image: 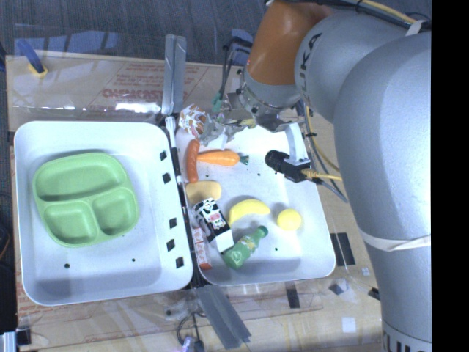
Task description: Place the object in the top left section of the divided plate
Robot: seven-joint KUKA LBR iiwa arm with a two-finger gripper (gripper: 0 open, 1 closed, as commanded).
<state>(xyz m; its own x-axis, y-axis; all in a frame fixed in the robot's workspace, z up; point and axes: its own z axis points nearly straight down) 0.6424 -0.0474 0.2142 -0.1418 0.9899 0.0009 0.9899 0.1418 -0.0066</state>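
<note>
Over the right white bin (315, 218) we hover above the orange plastic carrot (217, 158) to grab it, jaws' state unclear, green divided plate (84, 196) waiting bare.

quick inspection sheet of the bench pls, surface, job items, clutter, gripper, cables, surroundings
surface: two white bins side by side, left bin and right bin, on a bench covered with a printed sheet
job's things: green divided plate lies in the left bin, nothing in its sections; no object picked out yet
clutter: all in the right bin: two carrots, banana, lemon, green bottle, black and white carton, tan item, patterned packet
grippers: gripper sits over the right bin's far end near the packet; whether it holds anything cannot be told
cables: cables run along the arm
surroundings: blue and yellow item at the far left
</note>
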